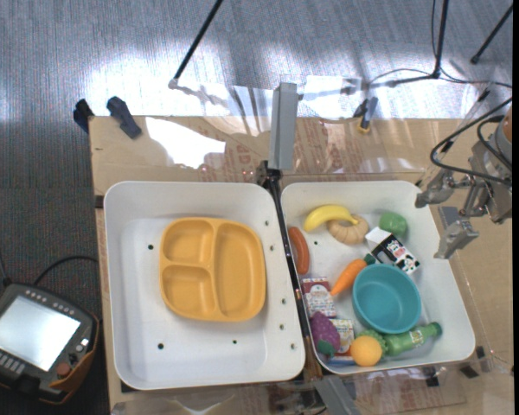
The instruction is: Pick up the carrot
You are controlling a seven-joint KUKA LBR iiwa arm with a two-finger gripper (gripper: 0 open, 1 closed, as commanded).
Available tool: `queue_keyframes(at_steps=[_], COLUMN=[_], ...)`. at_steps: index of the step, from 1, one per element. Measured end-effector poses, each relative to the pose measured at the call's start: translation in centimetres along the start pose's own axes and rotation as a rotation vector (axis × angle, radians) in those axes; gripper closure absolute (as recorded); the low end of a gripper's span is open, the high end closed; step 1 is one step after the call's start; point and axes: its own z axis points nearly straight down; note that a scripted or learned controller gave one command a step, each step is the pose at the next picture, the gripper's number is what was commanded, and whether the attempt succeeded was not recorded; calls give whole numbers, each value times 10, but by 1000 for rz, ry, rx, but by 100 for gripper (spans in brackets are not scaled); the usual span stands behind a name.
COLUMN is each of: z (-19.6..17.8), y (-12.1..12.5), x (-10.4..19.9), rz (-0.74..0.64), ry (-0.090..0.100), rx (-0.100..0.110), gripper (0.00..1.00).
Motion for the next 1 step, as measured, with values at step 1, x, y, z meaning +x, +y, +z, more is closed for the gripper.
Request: queue_keyframes(at_steps=[1], z=[79], y=[66], x=[-21], rz=[-69], ry=[10], rx=[-5], gripper=[0])
